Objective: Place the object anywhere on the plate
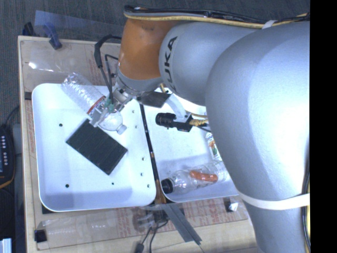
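**A:** What lies nearest, at the bench's front edge?

**B:** The right bin (181,157), with a spare clear bottle (192,177) on its floor. It isn't the one in play.

**A:** And the plate?

**B:** The dark square plate (97,145) lies flat in the left bin (47,141), with nothing on it.

**A:** So where is the object?

**B:** The clear plastic bottle (79,91) lies slanted just beyond the plate's far corner, its neck end almost at that corner. The gripper (107,108) is right at its labelled neck, but I can't tell whether it is clamped on it.

**A:** Which step, then?

**B:** The grasp, I'd judge; placing isn't begun. Next calls for a firm hold, a lift, then a short carry over the plate.
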You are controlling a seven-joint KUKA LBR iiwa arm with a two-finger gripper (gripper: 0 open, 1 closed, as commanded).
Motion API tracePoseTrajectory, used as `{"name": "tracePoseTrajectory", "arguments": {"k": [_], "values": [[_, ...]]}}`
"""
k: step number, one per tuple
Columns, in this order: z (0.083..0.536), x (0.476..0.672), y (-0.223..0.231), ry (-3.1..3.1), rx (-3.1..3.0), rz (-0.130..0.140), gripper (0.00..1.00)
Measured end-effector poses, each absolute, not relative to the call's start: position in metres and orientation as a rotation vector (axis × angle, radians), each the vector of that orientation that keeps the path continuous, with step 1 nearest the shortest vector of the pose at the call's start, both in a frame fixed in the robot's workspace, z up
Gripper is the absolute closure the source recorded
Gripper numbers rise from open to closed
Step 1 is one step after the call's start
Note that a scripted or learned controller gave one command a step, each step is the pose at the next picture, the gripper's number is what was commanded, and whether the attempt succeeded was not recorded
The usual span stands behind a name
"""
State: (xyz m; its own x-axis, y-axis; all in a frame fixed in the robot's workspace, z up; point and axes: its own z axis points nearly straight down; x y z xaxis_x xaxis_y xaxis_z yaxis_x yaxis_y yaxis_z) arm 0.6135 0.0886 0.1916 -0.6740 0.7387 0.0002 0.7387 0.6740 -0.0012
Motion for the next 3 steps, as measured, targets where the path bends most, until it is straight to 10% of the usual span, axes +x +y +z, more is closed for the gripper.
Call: {"name": "tracePoseTrajectory", "arguments": {"k": [1,3], "values": [[0.177,0.629,0.102,-2.923,-1.153,0.001,1.00],[0.224,0.601,0.160,-2.924,-1.149,0.002,1.00]]}}
